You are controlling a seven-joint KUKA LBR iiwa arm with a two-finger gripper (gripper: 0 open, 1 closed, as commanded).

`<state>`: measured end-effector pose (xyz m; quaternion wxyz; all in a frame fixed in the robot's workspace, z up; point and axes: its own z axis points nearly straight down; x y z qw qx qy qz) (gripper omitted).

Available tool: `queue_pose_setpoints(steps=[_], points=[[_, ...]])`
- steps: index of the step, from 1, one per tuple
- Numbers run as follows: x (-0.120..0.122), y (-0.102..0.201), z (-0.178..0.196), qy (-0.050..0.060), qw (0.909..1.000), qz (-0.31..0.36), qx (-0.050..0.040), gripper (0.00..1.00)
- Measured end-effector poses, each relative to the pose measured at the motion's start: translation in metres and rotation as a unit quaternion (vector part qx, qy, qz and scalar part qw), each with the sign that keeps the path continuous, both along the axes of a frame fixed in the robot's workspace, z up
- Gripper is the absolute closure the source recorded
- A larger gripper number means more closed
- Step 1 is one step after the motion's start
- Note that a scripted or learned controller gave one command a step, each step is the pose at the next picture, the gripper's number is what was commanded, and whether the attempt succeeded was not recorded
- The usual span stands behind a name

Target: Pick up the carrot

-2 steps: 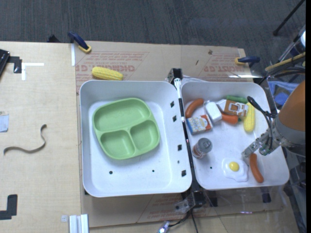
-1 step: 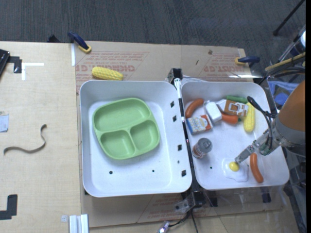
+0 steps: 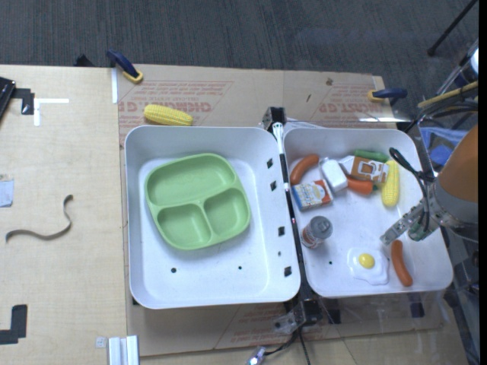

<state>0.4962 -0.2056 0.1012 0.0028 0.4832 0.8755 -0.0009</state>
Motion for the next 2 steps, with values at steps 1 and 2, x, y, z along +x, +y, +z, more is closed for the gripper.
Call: queue_pose_setpoints(steps=[1,2], points=[[0.031,-0.017,-0.009,0.001,0.9857,0.168,0.0003,1.0],[0.088,-0.016,-0.007,-0.001,0.9524,0.305,-0.001,1.0]])
